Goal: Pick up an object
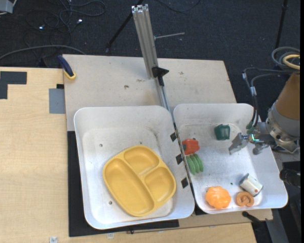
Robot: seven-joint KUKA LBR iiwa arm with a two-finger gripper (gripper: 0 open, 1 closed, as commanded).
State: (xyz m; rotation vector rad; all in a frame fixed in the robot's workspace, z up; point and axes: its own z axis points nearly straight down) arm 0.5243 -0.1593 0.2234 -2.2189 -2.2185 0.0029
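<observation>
Gripper (239, 145) hangs over the right bin (273, 199) at mid-right, near the green cup (222, 131); can't tell its grip state.

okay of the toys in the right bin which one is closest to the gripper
The dark green toy, up near the bin's far wall, just left of the gripper. The other toys lie farther off.
</observation>
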